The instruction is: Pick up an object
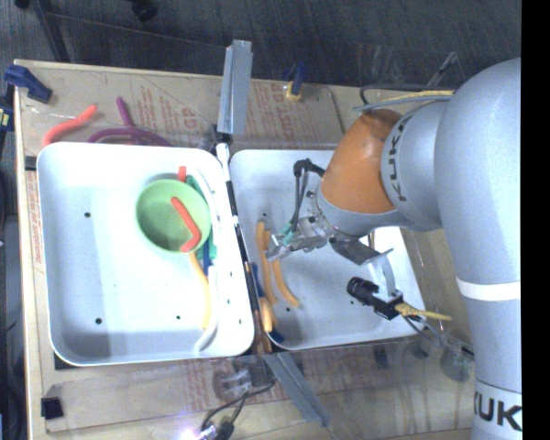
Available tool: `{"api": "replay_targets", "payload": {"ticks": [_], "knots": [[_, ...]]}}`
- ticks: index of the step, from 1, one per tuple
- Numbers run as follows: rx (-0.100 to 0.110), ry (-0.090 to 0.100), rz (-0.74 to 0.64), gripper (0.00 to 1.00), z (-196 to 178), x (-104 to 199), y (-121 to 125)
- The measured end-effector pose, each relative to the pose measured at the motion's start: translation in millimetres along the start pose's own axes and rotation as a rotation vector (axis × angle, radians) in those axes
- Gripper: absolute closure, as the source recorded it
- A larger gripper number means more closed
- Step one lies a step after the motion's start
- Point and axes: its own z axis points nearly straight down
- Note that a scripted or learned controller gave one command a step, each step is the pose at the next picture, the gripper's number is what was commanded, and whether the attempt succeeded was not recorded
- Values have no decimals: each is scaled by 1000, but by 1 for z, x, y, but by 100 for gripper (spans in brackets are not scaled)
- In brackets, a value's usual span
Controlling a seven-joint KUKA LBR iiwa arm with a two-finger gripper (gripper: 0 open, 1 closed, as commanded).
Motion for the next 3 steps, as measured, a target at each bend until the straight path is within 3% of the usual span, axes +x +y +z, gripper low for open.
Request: {"api": "replay_targets", "payload": {"ticks": [1, 2, 3], "knots": [[0, 0, 0, 0, 0, 0, 0], [2, -2, -6, 100, -10, 0, 0], [2, -2, -6, 0, -10, 0, 0]]}}
